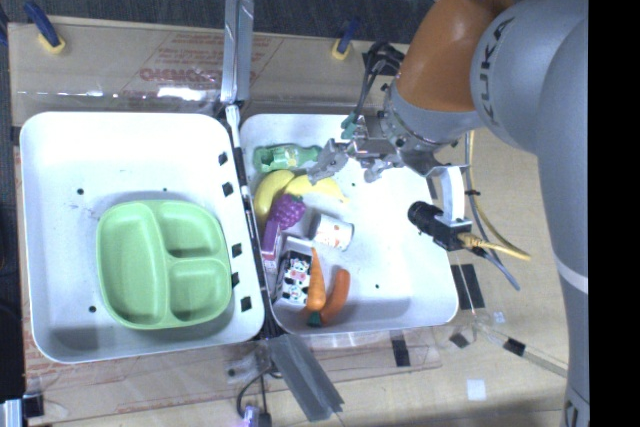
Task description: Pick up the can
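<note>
Where it lies: can [334, 234] on its side, mid right bin [425, 300], beside grapes [285, 212].
Handling: likely light, stiff, slippery; grip across its round body.
Pincer [350, 158]: above banana [290, 187]; spread unclear.

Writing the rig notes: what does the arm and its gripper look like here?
Bulky grey arm with dark lettering on its casing and an orange band above the wrist. Thin dark cables run along the wrist. The gripper is small, metallic, two-fingered.

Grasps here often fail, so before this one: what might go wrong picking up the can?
The can lies on its side, wedged among grapes, banana and carrot; the hand may hit those first. A round can might roll away from the grasp.
</note>
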Robot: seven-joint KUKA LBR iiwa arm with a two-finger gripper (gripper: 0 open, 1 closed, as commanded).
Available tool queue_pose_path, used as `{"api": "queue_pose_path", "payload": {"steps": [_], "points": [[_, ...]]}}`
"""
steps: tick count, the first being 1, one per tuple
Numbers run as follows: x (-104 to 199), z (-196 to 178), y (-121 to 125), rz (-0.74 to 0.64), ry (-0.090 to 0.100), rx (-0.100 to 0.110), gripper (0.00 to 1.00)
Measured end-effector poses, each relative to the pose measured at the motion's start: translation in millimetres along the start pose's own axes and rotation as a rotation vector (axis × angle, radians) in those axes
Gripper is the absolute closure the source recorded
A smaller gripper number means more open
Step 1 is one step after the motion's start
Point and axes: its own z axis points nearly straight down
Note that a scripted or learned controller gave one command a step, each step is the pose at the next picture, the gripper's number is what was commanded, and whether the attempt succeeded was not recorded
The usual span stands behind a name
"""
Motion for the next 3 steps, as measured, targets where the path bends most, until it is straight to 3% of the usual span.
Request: {"api": "queue_pose_path", "payload": {"steps": [1, 2, 3], "points": [[-28, 116, -37, 0.007, -0.001, -0.001, 0.0], [-19, 142, -41, 0.014, 0.0, -0.001, 0.0], [2, 84, -91, -0.414, 0.0, -0.001, 0.0]]}}
